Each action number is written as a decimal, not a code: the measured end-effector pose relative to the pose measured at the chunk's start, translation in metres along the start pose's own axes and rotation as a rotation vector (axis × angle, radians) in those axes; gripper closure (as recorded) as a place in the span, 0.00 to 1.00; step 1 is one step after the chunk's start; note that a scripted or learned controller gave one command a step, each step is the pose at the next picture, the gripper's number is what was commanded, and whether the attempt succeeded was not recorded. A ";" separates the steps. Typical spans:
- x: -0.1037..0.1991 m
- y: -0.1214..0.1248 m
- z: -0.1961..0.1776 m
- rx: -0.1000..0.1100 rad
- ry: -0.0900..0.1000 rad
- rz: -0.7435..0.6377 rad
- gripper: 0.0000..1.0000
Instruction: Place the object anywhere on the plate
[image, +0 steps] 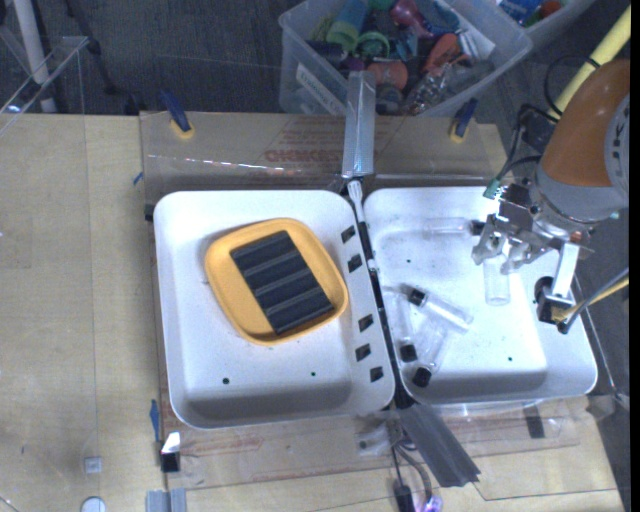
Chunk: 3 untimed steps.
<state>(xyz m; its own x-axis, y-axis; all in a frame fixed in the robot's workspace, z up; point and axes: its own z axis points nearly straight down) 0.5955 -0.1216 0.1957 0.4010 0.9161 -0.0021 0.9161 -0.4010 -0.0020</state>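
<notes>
A yellow plate (222, 262) lies in the left bin (180, 380), and a black ribbed block (282, 280) rests on its middle. My gripper (499, 247) hangs over the right side of the right bin (520, 370), far from the plate. A small clear plastic piece (497, 288) sits just below the gripper; I cannot tell whether it is held or lying on the bin floor. Clear plastic tubes with black caps (415, 297) lie in the right bin's left half, close to the divider.
A divider with black clips (362, 300) separates the two bins. More black-capped clear pieces (409, 351) lie near the right bin's front left corner. A clear tub of colourful items (400, 45) stands behind the bins. The arm's orange band (590, 130) is at the right.
</notes>
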 end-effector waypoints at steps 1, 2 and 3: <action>0.000 0.000 0.000 0.000 0.000 0.000 0.00; 0.044 -0.019 0.005 0.004 0.002 0.015 0.00; 0.097 -0.048 -0.017 -0.001 0.002 0.084 0.00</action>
<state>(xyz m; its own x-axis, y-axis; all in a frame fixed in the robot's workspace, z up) 0.5908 -0.0138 0.2125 0.4764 0.8792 -0.0001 0.8792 -0.4764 -0.0007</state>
